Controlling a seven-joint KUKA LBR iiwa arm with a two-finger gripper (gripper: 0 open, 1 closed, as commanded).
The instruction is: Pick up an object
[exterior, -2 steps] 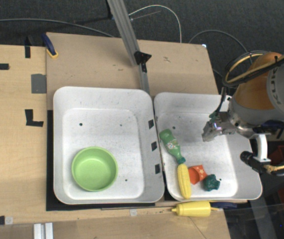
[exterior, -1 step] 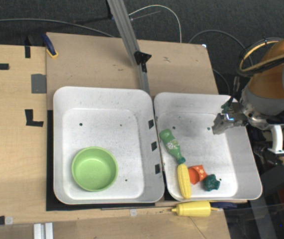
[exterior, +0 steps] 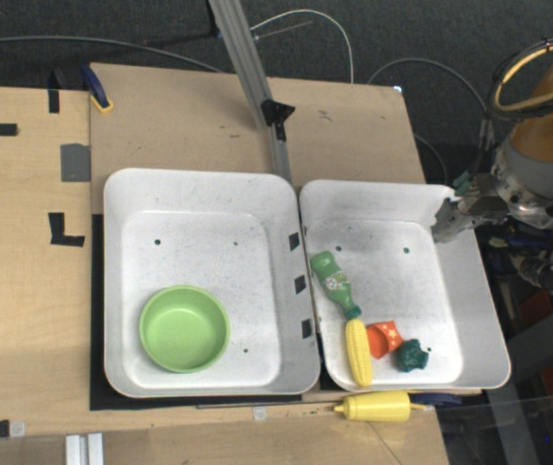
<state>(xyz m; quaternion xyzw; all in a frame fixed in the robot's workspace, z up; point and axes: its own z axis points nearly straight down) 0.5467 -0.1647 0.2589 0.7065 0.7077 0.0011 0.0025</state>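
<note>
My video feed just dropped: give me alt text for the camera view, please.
The grey arm's two-finger gripper sits at the right white bin's upper right rim, apart from the green plastic bottle, yellow toy corn cob, small orange piece and dark green toy inside. A round green bowl sits in the left white bin.

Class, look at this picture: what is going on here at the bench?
A robot arm's gripper hangs at the far right rim of the right bin, holding nothing. In that bin lie a green bottle, a corn cob, an orange piece and a dark green toy. A green bowl sits in the left bin.
</note>
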